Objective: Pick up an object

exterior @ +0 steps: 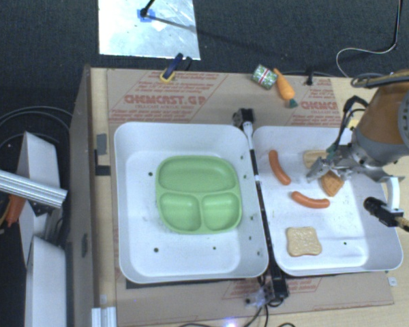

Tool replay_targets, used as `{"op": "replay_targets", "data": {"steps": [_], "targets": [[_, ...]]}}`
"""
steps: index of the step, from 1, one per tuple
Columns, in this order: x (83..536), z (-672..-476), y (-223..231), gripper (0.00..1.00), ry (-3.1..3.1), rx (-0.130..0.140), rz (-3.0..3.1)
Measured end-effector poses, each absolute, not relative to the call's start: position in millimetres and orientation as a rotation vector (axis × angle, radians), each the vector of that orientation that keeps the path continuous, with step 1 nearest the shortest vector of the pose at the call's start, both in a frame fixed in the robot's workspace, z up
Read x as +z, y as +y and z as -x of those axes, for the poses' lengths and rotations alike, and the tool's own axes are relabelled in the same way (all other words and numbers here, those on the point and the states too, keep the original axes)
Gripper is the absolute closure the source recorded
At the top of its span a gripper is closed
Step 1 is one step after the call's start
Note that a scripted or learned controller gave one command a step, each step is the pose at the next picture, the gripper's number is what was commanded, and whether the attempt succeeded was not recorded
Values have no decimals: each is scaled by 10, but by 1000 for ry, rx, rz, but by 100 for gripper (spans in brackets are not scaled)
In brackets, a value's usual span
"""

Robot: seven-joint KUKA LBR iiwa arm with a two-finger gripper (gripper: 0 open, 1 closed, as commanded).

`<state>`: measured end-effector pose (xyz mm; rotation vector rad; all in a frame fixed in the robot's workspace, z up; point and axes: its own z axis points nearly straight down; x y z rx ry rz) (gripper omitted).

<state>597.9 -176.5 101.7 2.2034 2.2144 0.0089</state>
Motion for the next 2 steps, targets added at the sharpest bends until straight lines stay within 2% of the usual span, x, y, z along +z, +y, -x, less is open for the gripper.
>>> {"op": "replay_targets", "data": {"steps": [1, 2], "targets": [[847, -6405, -1440, 0, 2225, 3, -2215], [852, -6562, -906, 0, 2222, -17, -2220]]}}
